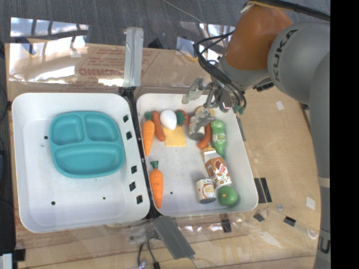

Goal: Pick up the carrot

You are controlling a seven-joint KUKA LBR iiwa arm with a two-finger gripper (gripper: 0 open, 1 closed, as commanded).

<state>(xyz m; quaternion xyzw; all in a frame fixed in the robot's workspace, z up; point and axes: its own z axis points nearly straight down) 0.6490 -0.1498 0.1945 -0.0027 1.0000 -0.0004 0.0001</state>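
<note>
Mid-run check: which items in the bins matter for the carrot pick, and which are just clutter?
Job-relevant:
- upper carrot, by the right bin's left wall
- lower carrot, lower left of that bin
- end effector, over the bin's upper middle

Just lying about:
- white egg
- yellow cheese slice
- green lime
- small can
- teal divided plate, in the left bin

White capital letters spelling "KUKA" ran along the grey casing of the robot arm [291,49], just beside its orange band, and they were the clearest lettering in view. On the flattened brown cardboard sheet [101,66] lying beyond the far edge of the two white bins, faded red print stood in several lines, too blurred to make out. The small cylindrical tin [206,190] and the slim printed carton [217,171] near the right bin's near right corner carried colourful labels whose words could not be read.
</note>
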